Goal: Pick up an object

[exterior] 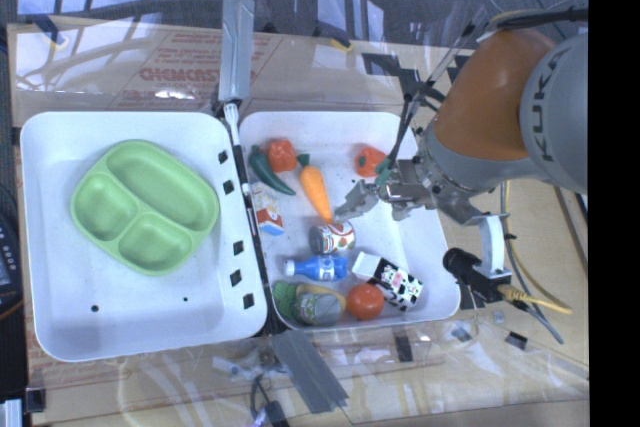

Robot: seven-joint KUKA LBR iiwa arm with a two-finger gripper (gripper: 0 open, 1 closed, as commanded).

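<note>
The right bin (pixel 425 233) holds several toy foods. An orange carrot (pixel 315 193) lies near its middle, with a small round can (pixel 332 237) just below it. A red vegetable (pixel 370 160) sits at the upper right of the bin. My gripper (pixel 362 195) hovers over the bin's right half, between the carrot and the red vegetable, pointing left. It is open, with nothing between its fingers. The arm's orange band (pixel 480 100) covers the bin's right rim.
Also in the right bin are a red tomato with a green stem (pixel 282 155), a dark green vegetable (pixel 268 172), a small carton (pixel 268 215), a blue bottle (pixel 318 267), a cow-patterned box (pixel 390 282), a red ball (pixel 365 301) and an olive can (pixel 305 303). The left bin (pixel 60 315) holds a green divided plate (pixel 145 205).
</note>
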